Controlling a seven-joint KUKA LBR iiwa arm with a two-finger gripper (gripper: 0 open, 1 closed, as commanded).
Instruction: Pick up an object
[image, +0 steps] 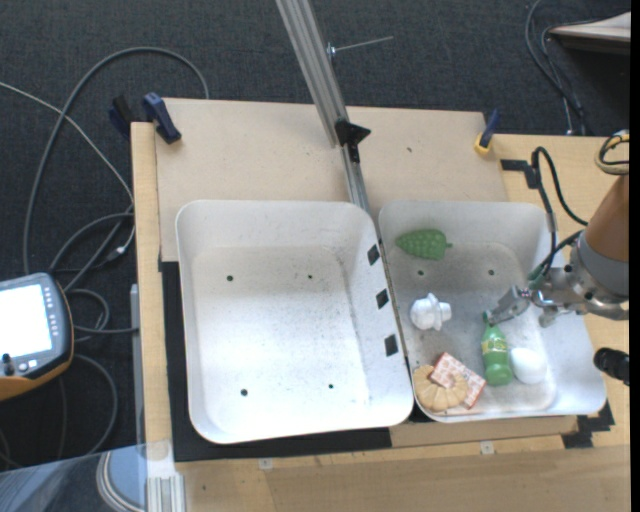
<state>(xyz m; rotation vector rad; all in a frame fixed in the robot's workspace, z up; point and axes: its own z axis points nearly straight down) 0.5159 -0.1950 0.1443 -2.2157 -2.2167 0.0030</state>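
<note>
The green bottle (495, 357) stands near the front of the right bin (520, 222), a white rounded object (529, 365) touching its right side and a tan and pink snack packet (453, 382) just to its left. A small white piece (430, 312) lies further left — a green leaf-shaped item (423, 243) sits near the bin's back. The gripper (508, 306) hangs just above the bottle's cap; whether its fingers grip anything cannot be told. The left bin (200, 225) adjoins.
</note>
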